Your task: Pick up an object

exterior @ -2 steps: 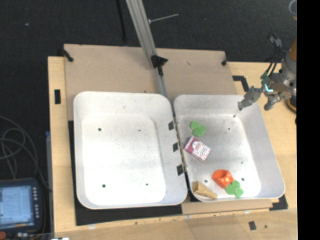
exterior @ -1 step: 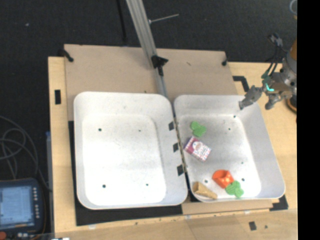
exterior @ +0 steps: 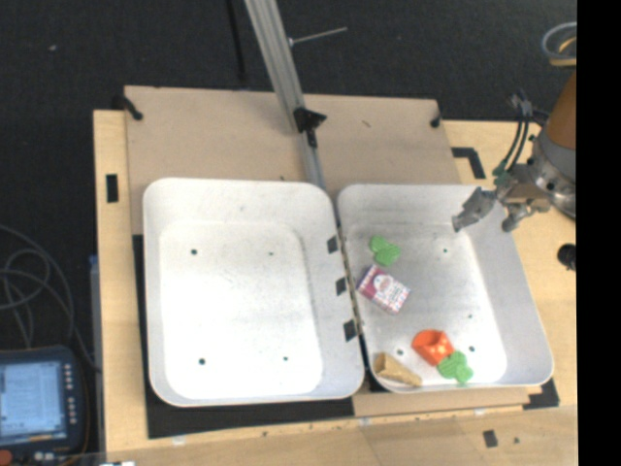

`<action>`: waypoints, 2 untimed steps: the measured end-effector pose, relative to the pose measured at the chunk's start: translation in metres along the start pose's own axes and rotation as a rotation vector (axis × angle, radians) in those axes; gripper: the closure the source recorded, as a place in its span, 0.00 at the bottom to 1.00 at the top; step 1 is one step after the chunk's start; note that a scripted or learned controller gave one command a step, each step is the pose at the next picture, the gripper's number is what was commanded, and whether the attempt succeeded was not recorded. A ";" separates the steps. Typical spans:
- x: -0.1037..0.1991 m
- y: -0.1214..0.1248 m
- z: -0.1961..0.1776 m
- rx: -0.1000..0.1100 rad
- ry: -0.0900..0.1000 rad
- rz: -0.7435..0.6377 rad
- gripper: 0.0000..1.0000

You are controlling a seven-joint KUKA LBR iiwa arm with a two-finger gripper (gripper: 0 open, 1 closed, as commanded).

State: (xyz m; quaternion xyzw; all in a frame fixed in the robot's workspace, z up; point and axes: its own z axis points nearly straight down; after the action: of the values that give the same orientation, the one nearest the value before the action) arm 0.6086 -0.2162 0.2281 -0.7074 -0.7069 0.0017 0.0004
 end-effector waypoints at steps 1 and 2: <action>-0.001 -0.005 0.062 0.002 0.001 0.001 0.00; -0.001 -0.005 0.104 0.000 0.000 0.003 0.00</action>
State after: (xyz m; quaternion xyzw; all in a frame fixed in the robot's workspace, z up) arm 0.6033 -0.2174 0.1240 -0.7086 -0.7056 0.0016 0.0002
